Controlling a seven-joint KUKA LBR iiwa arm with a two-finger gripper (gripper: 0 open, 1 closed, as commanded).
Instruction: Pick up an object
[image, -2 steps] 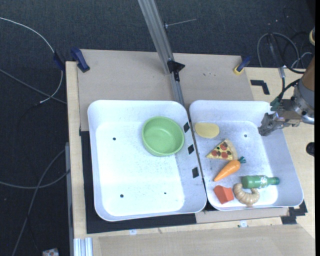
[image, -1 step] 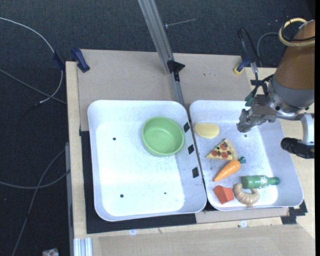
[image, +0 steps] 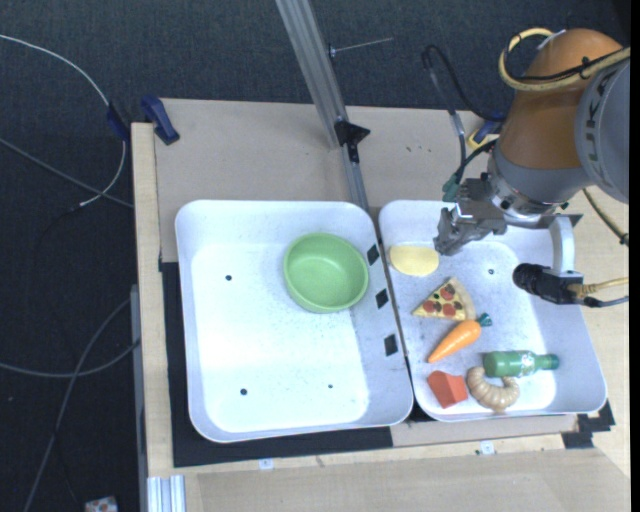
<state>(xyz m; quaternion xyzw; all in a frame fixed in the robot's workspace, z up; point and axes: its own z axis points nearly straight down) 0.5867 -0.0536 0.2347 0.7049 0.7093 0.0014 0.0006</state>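
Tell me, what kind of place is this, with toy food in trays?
Probably a robotics lab test bench. A grey and orange robot arm lowers its tool over a white bin of toy food like a pizza slice, on a plywood bench with loose cables.

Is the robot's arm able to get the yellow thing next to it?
Probably yes. The end effector hangs just right of the yellow piece, near the right bin's top left corner. Nothing lies on it; the pizza slice sits apart below.

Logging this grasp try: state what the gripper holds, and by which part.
Cannot be told. The gripper hangs beside the yellow piece, with nothing seen between its fingers.
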